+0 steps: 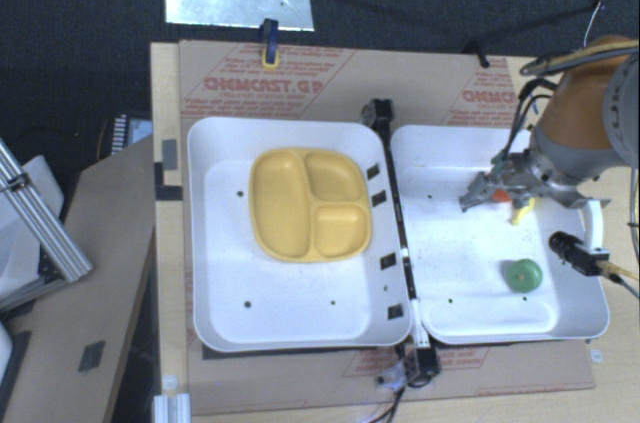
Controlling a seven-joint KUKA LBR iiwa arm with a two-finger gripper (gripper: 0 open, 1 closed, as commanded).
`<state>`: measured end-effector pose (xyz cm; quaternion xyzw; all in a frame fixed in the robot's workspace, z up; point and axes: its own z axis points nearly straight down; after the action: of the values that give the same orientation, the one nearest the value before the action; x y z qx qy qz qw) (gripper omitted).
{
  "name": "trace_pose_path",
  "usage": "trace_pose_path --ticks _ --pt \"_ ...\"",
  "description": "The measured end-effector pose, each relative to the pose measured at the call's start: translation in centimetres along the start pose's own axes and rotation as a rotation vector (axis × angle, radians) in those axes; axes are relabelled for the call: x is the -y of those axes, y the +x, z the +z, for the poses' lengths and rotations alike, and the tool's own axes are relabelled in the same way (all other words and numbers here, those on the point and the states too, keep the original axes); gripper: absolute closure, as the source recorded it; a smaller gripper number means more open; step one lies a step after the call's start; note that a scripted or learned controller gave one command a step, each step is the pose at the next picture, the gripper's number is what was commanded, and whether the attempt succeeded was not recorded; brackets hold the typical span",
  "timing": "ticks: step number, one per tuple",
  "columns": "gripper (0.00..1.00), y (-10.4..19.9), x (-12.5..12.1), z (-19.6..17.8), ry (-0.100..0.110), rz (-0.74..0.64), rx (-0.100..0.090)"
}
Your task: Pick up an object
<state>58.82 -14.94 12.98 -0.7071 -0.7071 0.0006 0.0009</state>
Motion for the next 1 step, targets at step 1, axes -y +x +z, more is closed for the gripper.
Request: trace_pose_path --ticks 1 --pt "1.0 -0.07 -0.15 -1.3 -0.006 0.0 0.002"
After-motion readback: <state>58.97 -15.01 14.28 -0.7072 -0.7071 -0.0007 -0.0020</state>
